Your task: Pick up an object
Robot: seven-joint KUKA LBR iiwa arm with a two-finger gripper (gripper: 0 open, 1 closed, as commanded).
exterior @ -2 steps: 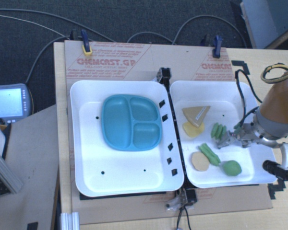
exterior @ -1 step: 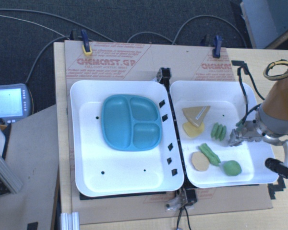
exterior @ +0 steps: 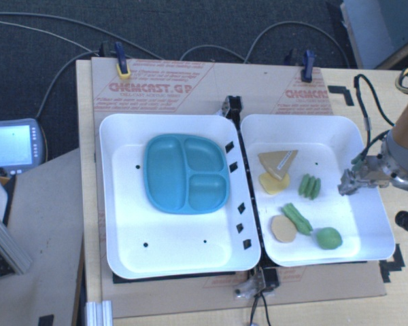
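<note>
The right bin (exterior: 340, 129) holds several small toy foods: a tan wedge (exterior: 277, 161), a yellow piece (exterior: 273, 183), a dark green ridged piece (exterior: 309, 186), a green stalk (exterior: 297, 217), a tan round piece (exterior: 283, 229) and a green ball (exterior: 329, 238). My gripper (exterior: 353, 182) hangs over the right side of this bin, to the right of the ridged green piece. Nothing shows between its tips.
A blue divided plate (exterior: 187, 174) lies in the left bin (exterior: 122, 202). Black tabs line the divider (exterior: 239, 182) between the bins. Clamps (exterior: 122, 58) hold the board at the back. Cables run near the arm at the right.
</note>
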